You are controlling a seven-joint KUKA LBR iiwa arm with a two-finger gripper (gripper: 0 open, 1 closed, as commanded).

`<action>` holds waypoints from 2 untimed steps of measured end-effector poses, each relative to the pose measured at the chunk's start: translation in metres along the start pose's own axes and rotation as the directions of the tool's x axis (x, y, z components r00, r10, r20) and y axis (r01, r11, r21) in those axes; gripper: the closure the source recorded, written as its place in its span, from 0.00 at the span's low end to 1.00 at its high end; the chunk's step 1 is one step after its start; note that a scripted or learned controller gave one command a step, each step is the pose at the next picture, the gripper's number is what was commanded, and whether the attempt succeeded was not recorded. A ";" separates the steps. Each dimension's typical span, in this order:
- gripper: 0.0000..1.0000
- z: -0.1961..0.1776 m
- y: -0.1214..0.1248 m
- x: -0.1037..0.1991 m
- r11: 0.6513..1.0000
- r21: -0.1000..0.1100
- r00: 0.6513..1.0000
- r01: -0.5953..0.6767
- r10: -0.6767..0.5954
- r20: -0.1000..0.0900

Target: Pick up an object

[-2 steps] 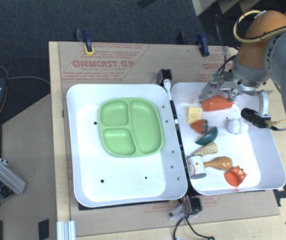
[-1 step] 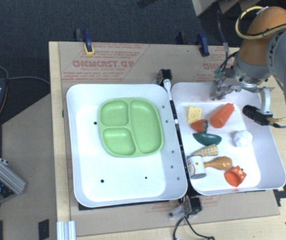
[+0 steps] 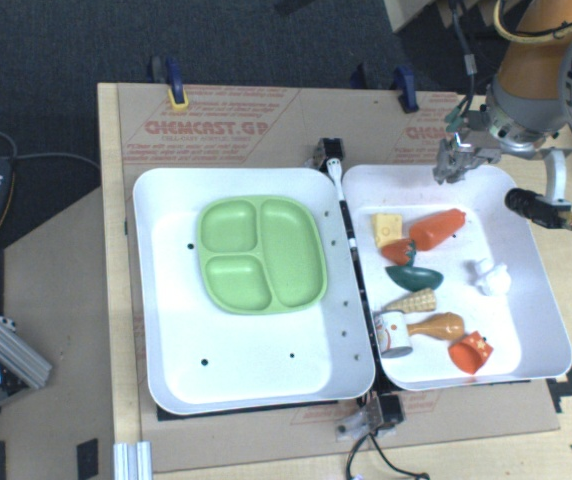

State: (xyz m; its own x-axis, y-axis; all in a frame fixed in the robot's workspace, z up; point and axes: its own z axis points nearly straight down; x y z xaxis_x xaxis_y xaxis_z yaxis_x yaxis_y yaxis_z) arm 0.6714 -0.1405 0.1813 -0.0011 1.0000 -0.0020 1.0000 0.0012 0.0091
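- The left bin (image 3: 166, 368) holds 1 green divided plate (image 3: 263, 254) with 3 compartments, lying a little toward 12 o'clock of the bin's middle
- The right bin (image 3: 541, 318) holds the small objects: a yellow cheese wedge (image 3: 387, 229) at about 10 o'clock of the bin's middle, with an orange-red carrot-like piece (image 3: 436, 228) just beside it at 3 o'clock
- A dark green piece (image 3: 415, 277) lies at 6 o'clock of the cheese wedge, and a waffle cone (image 3: 410, 303) lies just below it
- A small can (image 3: 393, 333) sits at the bin's 7 o'clock corner, touching a tan drumstick (image 3: 436, 326)
- A red toy (image 3: 471, 352) lies at 5 o'clock; a white crumpled object (image 3: 489, 276) lies at 3 o'clock
- The gripper (image 3: 453, 166) hangs at the right bin's 12 o'clock rim, nothing visible between its tips; I cannot tell whether the jaws are open or closed
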 end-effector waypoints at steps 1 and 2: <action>1.00 -0.048 0.002 0.000 1.000 0.001 1.000 0.000 0.000 0.000; 1.00 -0.039 -0.029 0.035 1.000 0.013 1.000 0.002 -0.002 -0.004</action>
State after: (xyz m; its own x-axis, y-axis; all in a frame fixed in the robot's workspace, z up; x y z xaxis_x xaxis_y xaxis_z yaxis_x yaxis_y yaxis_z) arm 0.6418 -0.1054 0.2201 -0.0027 1.0000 0.0018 1.0000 0.0027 -0.0038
